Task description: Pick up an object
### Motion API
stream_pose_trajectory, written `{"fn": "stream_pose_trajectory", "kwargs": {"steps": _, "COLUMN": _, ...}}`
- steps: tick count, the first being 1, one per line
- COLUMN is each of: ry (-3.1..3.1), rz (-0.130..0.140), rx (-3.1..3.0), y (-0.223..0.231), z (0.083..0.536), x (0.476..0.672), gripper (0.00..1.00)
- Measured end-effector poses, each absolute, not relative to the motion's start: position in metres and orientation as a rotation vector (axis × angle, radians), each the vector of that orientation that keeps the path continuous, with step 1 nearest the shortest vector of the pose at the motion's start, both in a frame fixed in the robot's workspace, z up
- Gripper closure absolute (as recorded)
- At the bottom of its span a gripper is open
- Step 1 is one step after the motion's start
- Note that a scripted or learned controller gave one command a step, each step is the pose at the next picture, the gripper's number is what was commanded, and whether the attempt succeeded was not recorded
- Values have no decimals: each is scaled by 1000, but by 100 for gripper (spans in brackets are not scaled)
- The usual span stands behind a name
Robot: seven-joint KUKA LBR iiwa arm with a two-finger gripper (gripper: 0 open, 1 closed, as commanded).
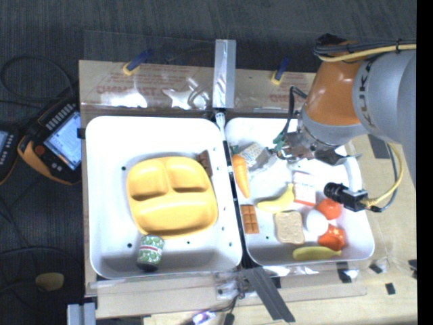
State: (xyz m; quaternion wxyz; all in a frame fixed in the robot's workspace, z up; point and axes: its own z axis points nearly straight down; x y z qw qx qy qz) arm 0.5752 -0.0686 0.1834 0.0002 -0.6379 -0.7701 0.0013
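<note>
Landmark: the orange plastic toy carrot (239, 175), lying lengthwise along the inner wall of the right shallow white bin (365, 242), tip toward the near rim. Everything below is placed off it.

Gripper (281, 151) of the grey KUKA arm (352, 93) sits just right of the carrot's upper end, low over the bin floor. Whether it is spread or closed cannot be told: the wrist and cabling cover it. Nothing visibly held.

Just beside the carrot's top, between it and the gripper: a small pale, speckled packet-like object (252, 154), the likeliest target. Judgement: light, probably thin and slippery, could skid on the smooth bin floor; best taken across its short sides, square on.

Right of the carrot's lower half: a yellow plastic banana (277, 201). Below the carrot's tip: a brown waffle-patterned chocolate piece (249, 219). Further right: a tan toy bread slice (289, 227), a white egg-like piece (315, 221), two red tomato-like pieces (331, 237), and a yellow-green pickle shape (315, 252) by the near rim. All look like hard, light, rounded plastic, prone to rolling out of a pinch.

Left of the carrot, across the divider, the left white bin (101, 249) holds a yellow compartment tray (172, 195) and a green patterned can (151, 250).
</note>
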Motion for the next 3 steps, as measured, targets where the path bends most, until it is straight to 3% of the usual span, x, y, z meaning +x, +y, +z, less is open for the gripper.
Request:
{"fn": "stream_pose_trajectory", "kwargs": {"steps": 1, "ry": -2428, "rz": -7, "rx": -2006, "y": -113, "z": 89, "x": 548, "gripper": 0}}
{"fn": "stream_pose_trajectory", "kwargs": {"steps": 2, "ry": -2430, "rz": -12, "rx": -2007, "y": -113, "z": 99, "x": 549, "gripper": 100}}
{"fn": "stream_pose_trajectory", "kwargs": {"steps": 3, "ry": -2429, "rz": -11, "rx": -2007, "y": -113, "z": 99, "x": 549, "gripper": 0}}
